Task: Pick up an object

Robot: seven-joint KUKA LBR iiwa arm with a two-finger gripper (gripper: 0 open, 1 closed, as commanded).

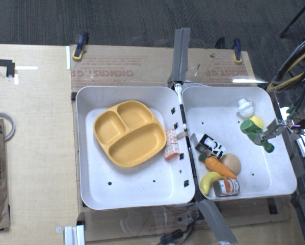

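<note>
Dark grey carpet runs behind the pale wooden bench (35, 137), which carries a sheet of printed cardboard (142, 65) under two shallow white bins. The left white bin (86, 188) holds a yellow three-compartment plastic plate (129, 132), with a small red-and-white packet (172, 144) beside it near the divider.

In the right white bin (280, 185) I see a cluster near the front: an orange toy carrot (220, 167), a yellow toy banana (208, 181), a tan round ball (232, 162), a small printed tin can (227, 188) on its side, and a black-and-white small box (211, 146). Further back lie a white rounded toy (245, 106) and a green plastic bottle-shaped toy with a yellow piece at its top (255, 130).

My metal two-finger gripper (270, 135) sits at that bin's right wall, close against the green toy. I cannot tell whether the jaws are spread or closed, nor whether they touch it.

I judge the green toy the likeliest target. It looks like light, hollow, stiff plastic with a smooth, somewhat slippery skin, so it may squirt out of a loose pinch. I would take it across its narrow neck rather than its rounded body.
</note>
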